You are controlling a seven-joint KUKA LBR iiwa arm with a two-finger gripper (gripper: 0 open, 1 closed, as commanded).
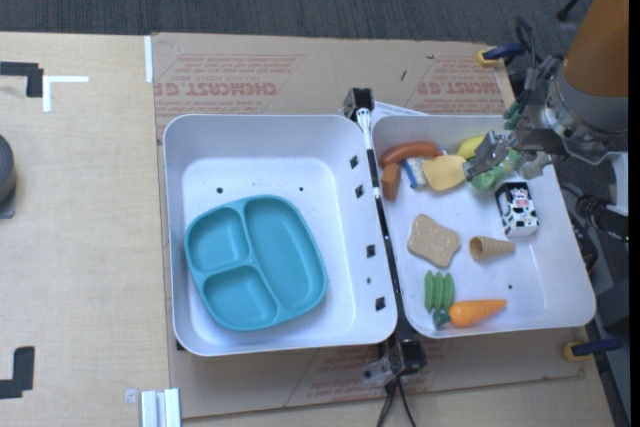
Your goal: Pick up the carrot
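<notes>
At right bin's (560, 315) front edge we see carrot (477, 312) lying lengthwise along it, well apart from gripper (497, 155) near back edge, grip state n/a: can't tell.

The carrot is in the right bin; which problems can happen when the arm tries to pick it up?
1. The carrot touches the pea pods, so the fingers might catch the pods or push the carrot aside.
2. It lies close to the near wall of the right bin, leaving little room for a finger on that side.
3. The gripper is at the far end of that bin, among other food, near a green item; it may drag something as it leaves.
</notes>
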